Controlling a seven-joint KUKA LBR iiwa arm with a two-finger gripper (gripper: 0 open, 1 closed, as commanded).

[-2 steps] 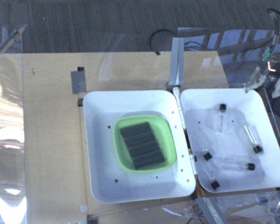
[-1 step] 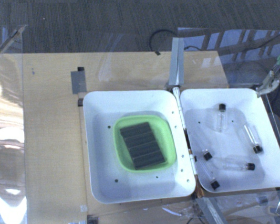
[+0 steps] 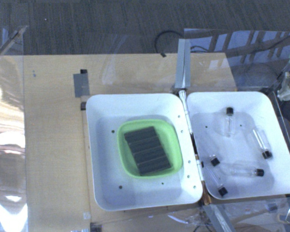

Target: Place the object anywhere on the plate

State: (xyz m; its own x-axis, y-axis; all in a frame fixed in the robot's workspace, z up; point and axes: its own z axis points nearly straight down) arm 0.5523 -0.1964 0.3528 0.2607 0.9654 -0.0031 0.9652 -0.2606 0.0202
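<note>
Already dark ridged block [image 3: 147, 150] flat on green plate [image 3: 125, 159], left bin [image 3: 105, 190].

From my station: two shallow white bins sit side by side on the pale wooden bench [image 3: 54, 159], rims touching at centre. In the left white bin [image 3: 103, 190] a square lime-green plate [image 3: 124, 154] lies near the middle, and on it, tilted, rests a dark ribbed rectangular block [image 3: 147, 151]. In the right white bin [image 3: 278, 178] I count several clear black-capped vials [image 3: 246, 170] lying scattered apart. A grey metal bracket [image 3: 183, 65] stands behind the seam.
</note>
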